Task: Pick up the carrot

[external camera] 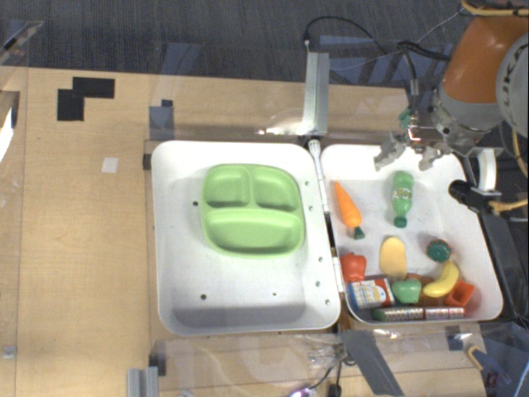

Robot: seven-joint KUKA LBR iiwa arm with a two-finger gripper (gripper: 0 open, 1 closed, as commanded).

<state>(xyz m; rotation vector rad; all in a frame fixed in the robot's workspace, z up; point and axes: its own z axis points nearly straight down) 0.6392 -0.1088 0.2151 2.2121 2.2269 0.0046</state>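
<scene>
One claw spread wide, holding nothing, above green bottle, carrot apart.

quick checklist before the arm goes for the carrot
1. Carrot in view, lying in the right bin beside the divider: ok.
2. Space around carrot: the green bottle and the red pepper lie apart from it: ok.
3. Gripper open, nothing between its fingers: ok.
4. Gripper over the carrot: not ok, it sits at the bin's far edge above the bottle.
5. Finger line matched to the carrot's long axis: cannot tell.
</scene>
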